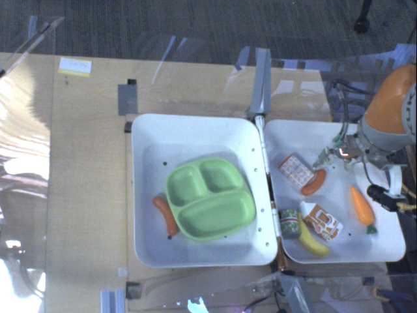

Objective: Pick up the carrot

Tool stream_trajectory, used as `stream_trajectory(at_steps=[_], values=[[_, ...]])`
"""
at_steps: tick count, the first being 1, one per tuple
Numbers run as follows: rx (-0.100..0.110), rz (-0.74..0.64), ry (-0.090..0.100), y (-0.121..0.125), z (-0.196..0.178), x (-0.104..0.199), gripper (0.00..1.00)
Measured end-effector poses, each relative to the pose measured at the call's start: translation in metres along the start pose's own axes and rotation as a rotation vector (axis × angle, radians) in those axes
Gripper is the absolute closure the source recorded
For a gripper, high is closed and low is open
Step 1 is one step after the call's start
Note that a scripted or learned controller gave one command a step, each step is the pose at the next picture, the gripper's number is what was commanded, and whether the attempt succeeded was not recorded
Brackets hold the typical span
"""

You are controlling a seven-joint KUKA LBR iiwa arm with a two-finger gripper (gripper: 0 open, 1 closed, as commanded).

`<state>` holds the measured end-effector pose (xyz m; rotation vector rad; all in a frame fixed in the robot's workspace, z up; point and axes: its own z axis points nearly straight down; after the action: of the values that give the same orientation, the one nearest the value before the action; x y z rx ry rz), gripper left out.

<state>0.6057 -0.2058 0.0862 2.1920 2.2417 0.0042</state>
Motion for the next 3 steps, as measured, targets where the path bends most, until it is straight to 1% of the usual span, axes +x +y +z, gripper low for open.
stream_trajectory(at_steps=[1, 2, 3], values=[[0.003, 0.041, 0.001, -0.092, -0.009, 0.014, 0.0], [-0.01, 0.036, 0.0, -0.112, -0.003, 0.014, 0.0], [-0.016, 0.035, -0.005, -0.11, -0.015, 0.013, 1.0]])
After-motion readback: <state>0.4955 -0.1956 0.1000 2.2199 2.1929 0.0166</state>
